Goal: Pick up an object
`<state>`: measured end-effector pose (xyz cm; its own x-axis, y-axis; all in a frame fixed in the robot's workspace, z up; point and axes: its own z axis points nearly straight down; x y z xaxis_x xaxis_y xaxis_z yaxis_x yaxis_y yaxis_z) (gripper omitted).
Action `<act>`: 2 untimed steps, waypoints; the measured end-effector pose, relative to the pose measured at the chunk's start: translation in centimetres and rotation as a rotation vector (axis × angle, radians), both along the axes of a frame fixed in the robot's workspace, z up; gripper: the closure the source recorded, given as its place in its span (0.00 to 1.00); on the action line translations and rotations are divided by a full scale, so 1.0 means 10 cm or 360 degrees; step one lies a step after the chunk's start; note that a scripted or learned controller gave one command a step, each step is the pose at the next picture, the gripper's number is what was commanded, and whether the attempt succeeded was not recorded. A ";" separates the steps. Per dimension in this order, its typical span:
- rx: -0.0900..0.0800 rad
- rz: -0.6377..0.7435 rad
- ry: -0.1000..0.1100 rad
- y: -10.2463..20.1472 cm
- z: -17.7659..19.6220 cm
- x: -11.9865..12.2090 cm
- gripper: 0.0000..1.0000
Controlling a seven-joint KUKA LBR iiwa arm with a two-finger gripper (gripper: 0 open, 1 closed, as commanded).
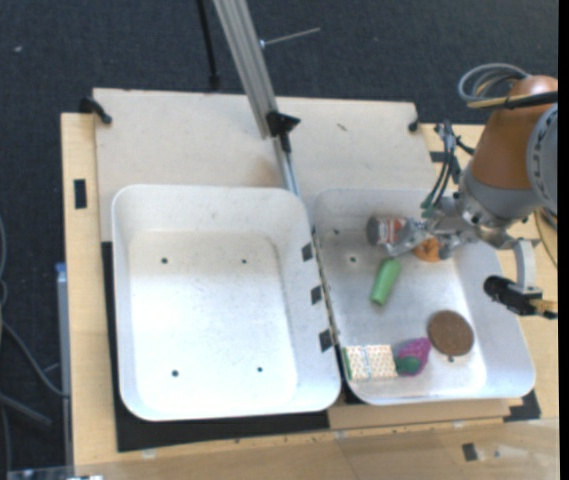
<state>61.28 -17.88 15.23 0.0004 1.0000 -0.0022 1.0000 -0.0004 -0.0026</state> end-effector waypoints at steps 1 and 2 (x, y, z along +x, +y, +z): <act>-0.0001 -0.0005 -0.0011 -0.01 0.15 0.02 1.00; 0.0000 -0.0002 -0.0013 -0.02 0.59 -0.01 1.00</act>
